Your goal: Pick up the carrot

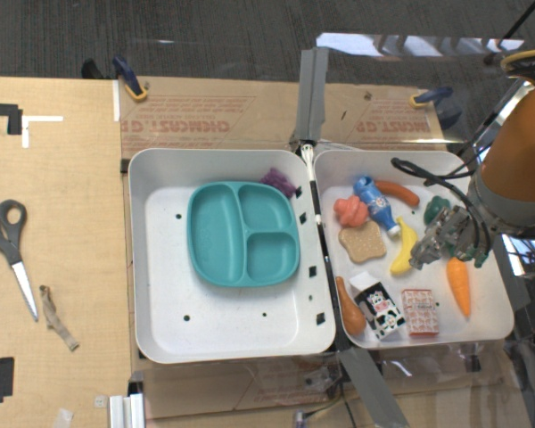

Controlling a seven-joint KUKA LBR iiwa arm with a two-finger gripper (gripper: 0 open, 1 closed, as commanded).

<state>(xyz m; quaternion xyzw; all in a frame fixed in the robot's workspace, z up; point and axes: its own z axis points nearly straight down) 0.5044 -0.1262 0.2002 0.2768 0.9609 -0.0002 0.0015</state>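
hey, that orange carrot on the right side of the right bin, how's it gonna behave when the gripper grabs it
The carrot looks like smooth moulded plastic, so probably stiff, light and a bit slippery. Its tapered, rounded body lies flat on the right bin, so it may roll or squirt sideways under a pinch.

Two white bins: left bin (152,239), right bin (495,328). One teal plate (245,234) with three compartments, in the left bin. One purple item (279,182) at that bin's far edge, kind unclear. Right bin: two carrots, one (460,286) by the hand (428,252), one (349,306) at the left wall. One banana (403,251), one toast slice (364,243), one blue bottle (376,203), one sausage (398,191), one red lump (349,210), one cow-print carton (380,308), one pink packet (420,312). One pair of scissors (13,248) on the worktop (53,176). Two blue clamps (129,77) (431,97).
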